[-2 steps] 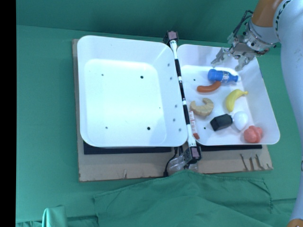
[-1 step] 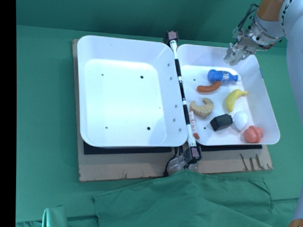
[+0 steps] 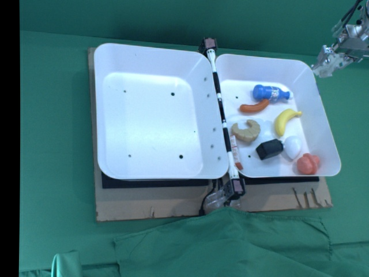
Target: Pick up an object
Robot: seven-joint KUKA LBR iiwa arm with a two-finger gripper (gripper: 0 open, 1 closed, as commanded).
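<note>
1. Since no one item is named, any piece in the right bin (image 3: 323, 149) would serve; they lie in a loose cluster: blue bottle (image 3: 271, 92) at the far end, orange sausage (image 3: 254, 106) just beside it, yellow banana (image 3: 286, 120) toward the outer wall, tan croissant (image 3: 246, 131) near the divider, black block (image 3: 269, 149) touching a white egg-shaped piece (image 3: 292, 147), and a red-orange lump (image 3: 308, 163) in the near corner.
2. Crowding looks the likeliest cause of a miss; a reach for the black block could nudge the white piece, and the bottle and sausage sit close enough that a finger might land on both; rounded things such as the banana may well roll or squirt out as the fingers meet.
3. Hugging the sloped wall, the red-orange lump leaves little room on its outer side, I'd judge.
4. Up past the bin's far right corner hangs the pincer (image 3: 330, 65), well apart from every item, holding nothing; whether it is spread or closed I cannot tell.
5. Alongside sits the left bin (image 3: 109, 62); a black-and-white rod (image 3: 222, 105) runs along the seam between them; green cloth (image 3: 219, 241) drapes the worktop's (image 3: 57, 126) near edge.
</note>
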